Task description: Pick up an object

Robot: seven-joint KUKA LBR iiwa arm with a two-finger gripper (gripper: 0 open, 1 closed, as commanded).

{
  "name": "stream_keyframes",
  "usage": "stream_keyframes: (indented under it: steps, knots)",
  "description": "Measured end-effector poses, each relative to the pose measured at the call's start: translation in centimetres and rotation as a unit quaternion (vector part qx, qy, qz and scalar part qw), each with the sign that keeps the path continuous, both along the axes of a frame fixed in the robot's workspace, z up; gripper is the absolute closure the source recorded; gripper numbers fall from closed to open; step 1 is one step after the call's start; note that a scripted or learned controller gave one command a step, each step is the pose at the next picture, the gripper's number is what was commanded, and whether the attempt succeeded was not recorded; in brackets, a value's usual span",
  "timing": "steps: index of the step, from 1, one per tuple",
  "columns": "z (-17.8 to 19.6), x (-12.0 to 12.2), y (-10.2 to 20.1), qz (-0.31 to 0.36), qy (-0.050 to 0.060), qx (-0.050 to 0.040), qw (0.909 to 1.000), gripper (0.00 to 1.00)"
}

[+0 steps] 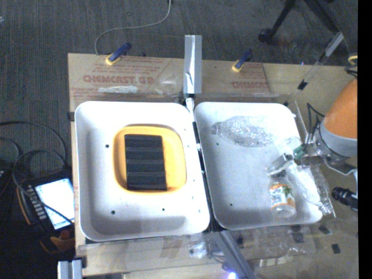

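Camera view: on the table (81, 68), the left bin (87, 156) holds a yellow tray (121, 156) with a black ribbed block (145, 163) lying in it. In the right bin (232, 173), a crumpled clear plastic bottle (243, 131) lies near the far wall and a small bottle with an orange label (282, 197) near the front right corner. The end effector (296, 156) hangs over that bin's right side; whether it grips anything, I cannot tell

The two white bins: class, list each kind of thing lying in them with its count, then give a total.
Yellow tray with a black ribbed insert, in the left bin: 1
Clear plastic bottles, in the right bin: 2, one crumpled near the far wall, one with an orange label near the front right corner
Total: 3
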State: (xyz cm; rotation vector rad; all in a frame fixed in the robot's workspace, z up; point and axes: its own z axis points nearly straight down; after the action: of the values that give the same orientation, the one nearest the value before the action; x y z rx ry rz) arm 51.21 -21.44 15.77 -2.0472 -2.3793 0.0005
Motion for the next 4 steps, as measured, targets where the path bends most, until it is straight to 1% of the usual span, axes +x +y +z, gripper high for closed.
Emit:
stream_keyframes:
  steps: [1, 2, 3, 4]
  knots:
    - [-1.7, 2.1, 0.1, 0.038, -0.001, -0.0011, 0.9993, 0.0]
    - [-5.7, 1.4, 0.0, 0.06, -0.007, -0.0015, 0.9982, 0.0]
    - [-4.8, 1.5, 0.1, 0.06, -0.007, -0.0002, 0.9982, 1.0]
    - [6.9, 3.7, 3.2, 0.061, -0.002, -0.0013, 0.9981, 1.0]
